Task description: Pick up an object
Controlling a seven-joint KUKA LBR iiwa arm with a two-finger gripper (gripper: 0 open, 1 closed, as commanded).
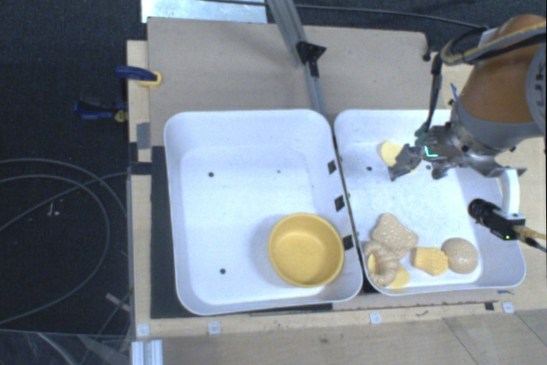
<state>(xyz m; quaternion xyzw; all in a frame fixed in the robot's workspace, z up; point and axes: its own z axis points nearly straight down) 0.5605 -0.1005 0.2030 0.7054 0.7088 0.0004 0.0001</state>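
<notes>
- Camera view looks down at a slant on a counter [256,64] that carries two shallow white bins side by side.
- Left bin [214,141] holds a yellow bowl [306,248], sitting toward its 5 o'clock corner.
- Right bin [376,132] holds the loose pieces: a small yellow piece [391,153] toward its 11 o'clock corner, and a cluster along the 6 o'clock edge.
- That cluster is a lumpy beige piece [391,232], a yellow and beige jumble [385,267] touching it below, a yellow wedge [430,261], and a round beige lump [461,255] just beside the wedge.
- Arm [504,90] reaches in from 3 o'clock, and its gripper [420,161] hangs over the upper part of the right bin, just beside the small yellow piece at that piece's 4 o'clock side.
- Gripper fingers look spread, with nothing seen between them; its height above the bin floor is hard to judge from this angle.
- Judged from this, the pick is not done: no piece is lifted and every piece lies on a bin floor.
- What seems left is to line up over a piece, most likely the small yellow one nearby, then squeeze on it and raise it.
</notes>
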